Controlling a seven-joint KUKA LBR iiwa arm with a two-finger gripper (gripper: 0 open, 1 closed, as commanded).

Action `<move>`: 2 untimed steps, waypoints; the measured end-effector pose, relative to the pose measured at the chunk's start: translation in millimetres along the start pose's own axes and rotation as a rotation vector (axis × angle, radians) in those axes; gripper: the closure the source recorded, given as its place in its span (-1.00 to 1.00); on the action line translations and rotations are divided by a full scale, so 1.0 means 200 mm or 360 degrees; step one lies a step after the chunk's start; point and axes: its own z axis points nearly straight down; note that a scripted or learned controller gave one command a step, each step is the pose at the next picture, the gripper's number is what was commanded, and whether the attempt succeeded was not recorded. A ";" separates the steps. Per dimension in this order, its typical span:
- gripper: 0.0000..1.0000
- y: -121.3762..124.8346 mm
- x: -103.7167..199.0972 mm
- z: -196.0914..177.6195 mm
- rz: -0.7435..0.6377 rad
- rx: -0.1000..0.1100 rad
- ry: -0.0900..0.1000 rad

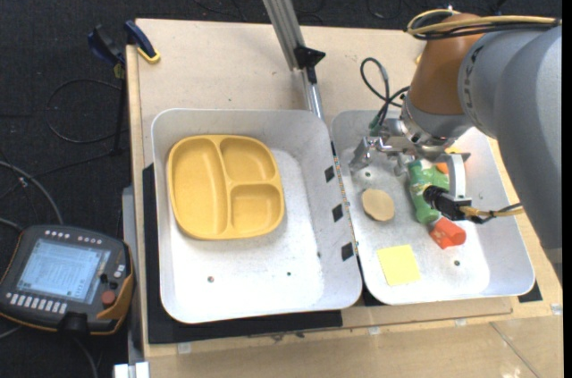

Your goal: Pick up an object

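The grey arm (pixel 518 72) with its orange band reached in from the right and hung over the upper part of the right bin (pixel 500 278). Its gripper (pixel 386 146) sat low near that bin's upper left, metal parts pointing toward the divide between the 2 bins; whether the claw was spread or pressed together could not be told from this slant, and nothing could be seen between its tips.

4 loose things lay in the right bin. A tan round piece (pixel 378 205) rested just below the gripper, apart from it. A green object (pixel 422 189) lay to the right of that piece, close under the wrist, with a small orange-red piece (pixel 447 234) at its lower end. A flat yellow square (pixel 398 264) lay nearer the front edge, well apart from the gripper.

In the left bin (pixel 179 278) sat a yellow divided tray (pixel 225 186) with 3 compartments, well away from the arm. A teach pendant (pixel 61 276) lay on the floor at the lower left.
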 end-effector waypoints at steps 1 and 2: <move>1.00 0.01 0.00 -0.07 0.0000 -0.0013 -0.0001; 1.00 0.05 0.01 -0.39 -0.0004 -0.0024 -0.0003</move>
